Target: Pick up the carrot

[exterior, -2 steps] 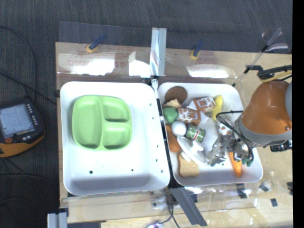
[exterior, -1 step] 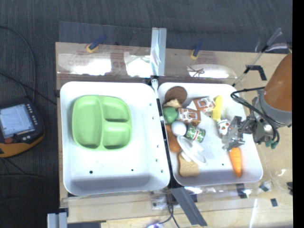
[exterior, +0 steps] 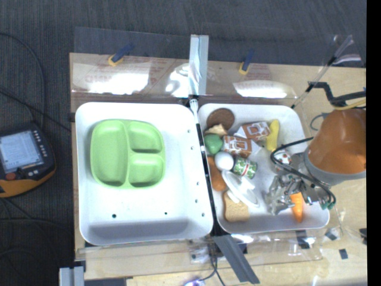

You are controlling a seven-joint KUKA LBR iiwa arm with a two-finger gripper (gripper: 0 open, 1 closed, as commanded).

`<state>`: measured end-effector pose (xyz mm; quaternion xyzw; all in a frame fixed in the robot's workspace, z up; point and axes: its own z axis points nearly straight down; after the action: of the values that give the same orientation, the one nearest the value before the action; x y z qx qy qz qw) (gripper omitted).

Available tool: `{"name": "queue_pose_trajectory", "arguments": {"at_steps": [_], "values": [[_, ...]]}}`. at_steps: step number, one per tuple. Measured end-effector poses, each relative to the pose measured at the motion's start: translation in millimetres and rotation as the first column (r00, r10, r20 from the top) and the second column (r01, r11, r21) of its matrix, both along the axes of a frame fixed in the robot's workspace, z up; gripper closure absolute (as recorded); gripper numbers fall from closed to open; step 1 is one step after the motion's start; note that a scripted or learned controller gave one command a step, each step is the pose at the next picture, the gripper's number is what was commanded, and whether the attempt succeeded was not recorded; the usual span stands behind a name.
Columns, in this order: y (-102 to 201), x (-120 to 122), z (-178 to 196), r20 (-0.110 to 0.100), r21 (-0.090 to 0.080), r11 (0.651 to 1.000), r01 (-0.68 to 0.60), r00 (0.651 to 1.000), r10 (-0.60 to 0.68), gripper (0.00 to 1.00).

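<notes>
A small orange carrot (exterior: pixel 296 207) lies at the front right of the right bin (exterior: pixel 309 224), close to the bin's front wall. My gripper (exterior: pixel 283 194) hangs low over that corner, its metal fingers just left of the carrot and touching or nearly touching it. The view does not show whether the carrot sits between them. The arm's orange band (exterior: pixel 336 142) and loose cables (exterior: pixel 286 159) cover the bin's right side.
The right bin also holds a yellow banana (exterior: pixel 272 134), a small carton (exterior: pixel 253 130), a can (exterior: pixel 244 168), a white egg (exterior: pixel 224 161), a green fruit (exterior: pixel 212 143), a bread slice (exterior: pixel 235 210) and a long orange item (exterior: pixel 215 176). A green divided plate (exterior: pixel 127 152) rests in the left bin (exterior: pixel 143 219).
</notes>
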<state>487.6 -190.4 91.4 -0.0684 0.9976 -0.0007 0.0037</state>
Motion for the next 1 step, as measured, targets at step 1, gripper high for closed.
{"name": "queue_pose_trajectory", "arguments": {"at_steps": [1], "values": [[42.3, 13.0, 148.1, 0.002, -0.002, 0.981, -0.195, 0.981, 0.195, 1.0]]}}
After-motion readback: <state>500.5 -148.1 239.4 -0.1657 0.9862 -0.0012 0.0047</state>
